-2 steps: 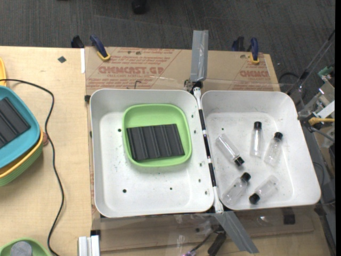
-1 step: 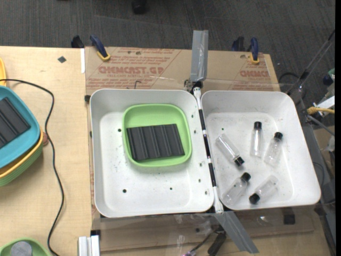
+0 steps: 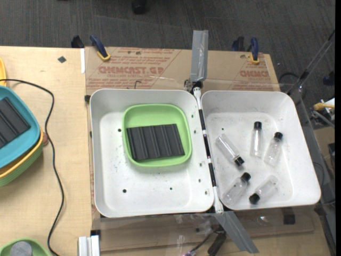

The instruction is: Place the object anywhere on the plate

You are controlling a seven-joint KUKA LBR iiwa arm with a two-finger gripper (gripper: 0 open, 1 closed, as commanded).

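Camera view: plate (image 3: 157,113) mid left bin (image 3: 106,185), vials (image 3: 230,150) right.

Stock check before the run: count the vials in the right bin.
5, all in the right bin: one upright-looking at back centre, one right of it, one lying left, two at front. None seem hidden.

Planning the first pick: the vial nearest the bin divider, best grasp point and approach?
Grip that vial mid-body, on the clear barrel, coming straight down. It lies flat and diagonal in the right bin, black cap toward lower right, so I'd set the fingers across its long axis. Neighbouring vials lie apart from it, so both sides look free. The green plate sits in the left bin.
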